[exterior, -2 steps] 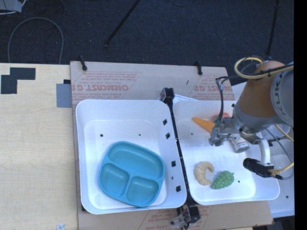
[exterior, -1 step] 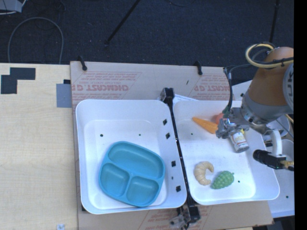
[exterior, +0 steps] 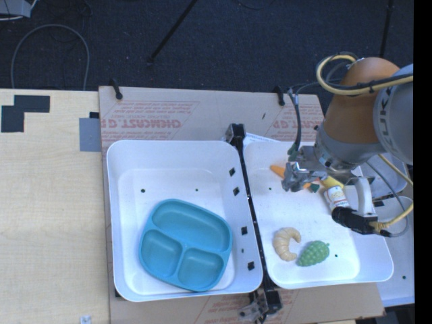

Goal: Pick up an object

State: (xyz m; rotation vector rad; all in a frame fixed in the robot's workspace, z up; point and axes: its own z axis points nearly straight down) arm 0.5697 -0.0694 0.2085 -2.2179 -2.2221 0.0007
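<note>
Nearest the camera, in the right bin [exterior: 378, 265], a croissant [exterior: 287, 242] and green grapes [exterior: 313, 253] lie touching, well below the gripper [exterior: 295, 179]. Further back, the arm [exterior: 358, 117] partly hides an orange piece [exterior: 277, 170] and a small bottle [exterior: 335, 195]. Whether the gripper is wide or narrow, I cannot tell.

Evenly and brightly lit from above across the two white bins [exterior: 179, 155], near overexposed along their rims. Soft, short shadows beneath the blue tray [exterior: 185, 244]. Dark and underexposed along the top of the frame. Slightly soft focus throughout.
</note>
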